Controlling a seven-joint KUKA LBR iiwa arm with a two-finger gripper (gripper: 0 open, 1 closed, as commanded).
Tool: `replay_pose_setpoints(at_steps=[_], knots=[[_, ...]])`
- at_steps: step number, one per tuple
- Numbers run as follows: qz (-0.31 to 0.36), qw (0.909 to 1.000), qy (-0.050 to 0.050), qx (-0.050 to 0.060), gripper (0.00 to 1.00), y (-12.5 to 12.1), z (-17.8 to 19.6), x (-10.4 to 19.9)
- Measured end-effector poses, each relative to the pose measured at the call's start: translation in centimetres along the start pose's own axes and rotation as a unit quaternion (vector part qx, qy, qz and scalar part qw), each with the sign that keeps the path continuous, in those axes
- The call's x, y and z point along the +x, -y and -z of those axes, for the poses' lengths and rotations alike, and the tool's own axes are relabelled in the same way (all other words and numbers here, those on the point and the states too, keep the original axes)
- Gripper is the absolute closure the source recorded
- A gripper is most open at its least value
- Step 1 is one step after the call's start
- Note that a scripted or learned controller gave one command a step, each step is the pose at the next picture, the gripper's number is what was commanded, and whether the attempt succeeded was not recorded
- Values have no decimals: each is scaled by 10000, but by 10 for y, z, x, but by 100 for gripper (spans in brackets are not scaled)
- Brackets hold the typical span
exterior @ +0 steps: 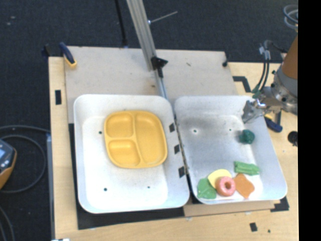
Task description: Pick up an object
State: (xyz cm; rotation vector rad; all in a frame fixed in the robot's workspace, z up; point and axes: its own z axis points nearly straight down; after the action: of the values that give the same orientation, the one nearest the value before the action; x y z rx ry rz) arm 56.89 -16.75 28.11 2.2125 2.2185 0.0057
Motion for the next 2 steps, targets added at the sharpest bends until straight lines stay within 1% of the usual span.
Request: replay_pose_setpoints(at_steps=[1, 2], knots=[[15, 10000, -9, 25, 100, -27, -8, 53], [21, 10000, -21, 44, 100, -41, -24, 105]])
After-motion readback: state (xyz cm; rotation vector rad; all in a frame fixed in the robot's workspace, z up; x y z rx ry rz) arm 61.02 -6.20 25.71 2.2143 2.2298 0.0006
